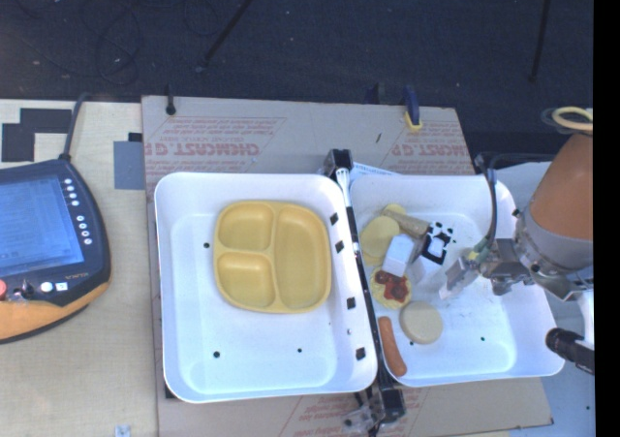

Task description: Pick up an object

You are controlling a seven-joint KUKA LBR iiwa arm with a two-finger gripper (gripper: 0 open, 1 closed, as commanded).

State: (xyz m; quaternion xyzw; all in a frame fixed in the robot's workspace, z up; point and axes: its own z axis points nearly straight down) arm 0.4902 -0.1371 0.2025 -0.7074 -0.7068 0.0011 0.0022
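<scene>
Overhead, two white bins sit side by side on a bench. The left bin [184, 348] holds a yellow divided plate [271, 256]. The right bin [504, 353] holds a small heap of toy food: a pale round disc [421, 323], a sausage [391, 345], a white block [398, 255] and a yellowish lump [379, 234]. The arm [562, 202] reaches in from the right, its gripper [463, 275] low just beside the heap; whether the claw is spread or pressed together cannot be told. This looks like the approach step; next it likely needs to settle over one item and close.
</scene>
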